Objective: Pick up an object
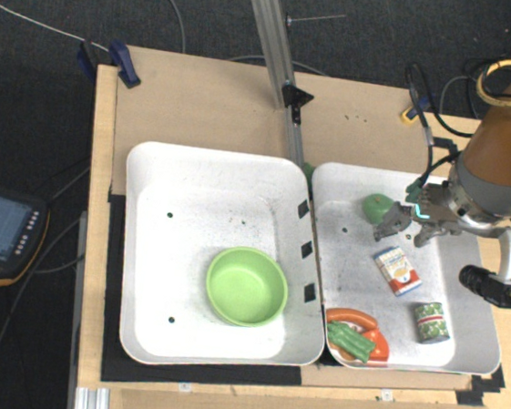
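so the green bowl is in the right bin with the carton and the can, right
Not quite. The camera view shows the green bowl in the left bin, alone. The carton and the can are in the right bin, as you said.

Both bins [148, 178] are white with dark speckles, the bowl [246, 286] is lime green, the little carton [397, 269] white and orange, the can [431, 322] green-patterned.
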Robot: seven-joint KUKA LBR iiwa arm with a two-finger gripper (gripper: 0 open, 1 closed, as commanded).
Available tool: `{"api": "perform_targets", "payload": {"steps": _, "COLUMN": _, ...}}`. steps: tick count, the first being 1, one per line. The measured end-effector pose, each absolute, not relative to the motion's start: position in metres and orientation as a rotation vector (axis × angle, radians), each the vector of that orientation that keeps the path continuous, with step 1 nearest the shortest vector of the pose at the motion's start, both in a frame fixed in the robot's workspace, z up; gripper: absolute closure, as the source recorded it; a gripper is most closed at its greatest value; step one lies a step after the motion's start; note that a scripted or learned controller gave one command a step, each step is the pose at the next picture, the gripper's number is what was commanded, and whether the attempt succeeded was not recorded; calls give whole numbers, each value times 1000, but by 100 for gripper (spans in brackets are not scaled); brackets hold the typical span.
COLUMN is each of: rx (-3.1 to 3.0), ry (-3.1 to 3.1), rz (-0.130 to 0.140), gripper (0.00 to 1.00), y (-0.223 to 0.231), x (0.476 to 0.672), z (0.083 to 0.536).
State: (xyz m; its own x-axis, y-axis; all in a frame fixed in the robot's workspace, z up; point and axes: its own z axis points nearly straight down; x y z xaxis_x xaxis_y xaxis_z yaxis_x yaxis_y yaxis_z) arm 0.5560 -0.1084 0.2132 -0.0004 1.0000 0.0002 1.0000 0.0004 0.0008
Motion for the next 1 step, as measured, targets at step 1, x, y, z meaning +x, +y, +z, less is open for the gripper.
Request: {"api": "perform_targets", "payload": {"steps": 1, "rx": 2221, "ry": 2222, "rz": 1, "gripper": 0, "y": -108, "x": 556, "z": 213}}
